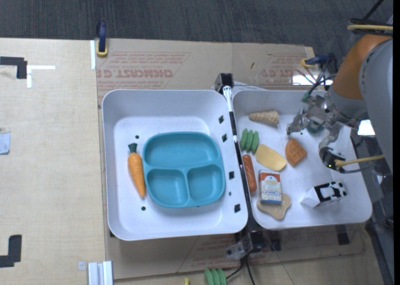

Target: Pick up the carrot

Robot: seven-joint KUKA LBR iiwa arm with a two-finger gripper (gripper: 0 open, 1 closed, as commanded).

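Note:
The carrot (136,172), orange with a small green top, lies lengthwise on the floor of the left bin (112,152). It sits just left of a blue divided plate (184,169), close to the bin's left wall. My gripper (310,139) hangs over the far right part of the right bin (356,212), well away from the carrot. It is open, with nothing between its fingers. An orange waffle-like piece (295,151) lies just under it.
The right bin holds several toy foods: a beige cone (264,117), a green pod (250,140), a yellow wedge (270,157), a red sausage (249,172), a small carton (270,188) and a black-and-white toy (328,193). The bins' shared wall (232,146) lies between gripper and carrot.

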